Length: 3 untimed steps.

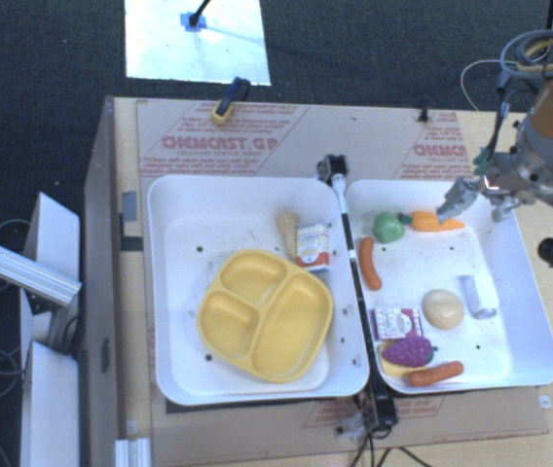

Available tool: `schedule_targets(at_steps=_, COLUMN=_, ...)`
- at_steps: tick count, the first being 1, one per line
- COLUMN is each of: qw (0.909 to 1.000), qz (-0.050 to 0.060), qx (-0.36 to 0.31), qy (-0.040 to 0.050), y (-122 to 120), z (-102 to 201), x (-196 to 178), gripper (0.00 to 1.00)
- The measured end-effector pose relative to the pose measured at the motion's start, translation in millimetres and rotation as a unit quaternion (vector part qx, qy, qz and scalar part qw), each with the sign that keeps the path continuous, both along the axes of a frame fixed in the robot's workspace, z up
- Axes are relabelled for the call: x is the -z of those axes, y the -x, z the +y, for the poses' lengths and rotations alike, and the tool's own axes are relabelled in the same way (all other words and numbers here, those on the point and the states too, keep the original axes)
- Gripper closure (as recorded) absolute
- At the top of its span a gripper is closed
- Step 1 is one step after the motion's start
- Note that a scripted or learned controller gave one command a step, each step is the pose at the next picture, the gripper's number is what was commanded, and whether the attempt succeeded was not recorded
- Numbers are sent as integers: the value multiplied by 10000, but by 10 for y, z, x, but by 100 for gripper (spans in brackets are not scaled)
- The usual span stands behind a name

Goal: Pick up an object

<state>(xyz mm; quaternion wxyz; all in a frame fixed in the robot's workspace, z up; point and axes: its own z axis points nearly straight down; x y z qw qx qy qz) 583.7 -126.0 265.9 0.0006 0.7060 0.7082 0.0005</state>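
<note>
My gripper (477, 203) hangs over the far edge of the right bin (522, 290), its two fingers spread apart, open with nothing between them. Just below its left finger (452, 201) lies an orange carrot (434, 225) with a green leafy top (388, 228). Further into the right bin are a reddish sausage (369, 263), a pale round bun (443, 308), a small grey metal piece (477, 297), a pink-and-white carton (396, 322), a bunch of purple grapes (408, 351) and an orange sausage (435, 374) near the front wall.
The left bin (174, 261) holds a yellow divided plate (265, 313), a waffle cone (287, 233) and a small snack packet (313, 246). A black-tipped divider rail (352, 261) runs between the bins. Cables loop above the arm at the upper right.
</note>
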Motion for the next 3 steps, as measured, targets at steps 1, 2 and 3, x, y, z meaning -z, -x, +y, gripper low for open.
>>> schedule_targets(at_steps=1, qw=10000, qz=10, qx=-5, qy=-1, y=-587, z=120, x=872, gripper=0)
schedule_targets(at_steps=2, qw=10000, qz=11, qx=-8, qy=-4, y=-724, z=337, x=1719, gripper=0)
schedule_targets(at_steps=3, qw=10000, qz=-13, qx=-19, qy=0, y=-740, z=334, x=1600, gripper=100)
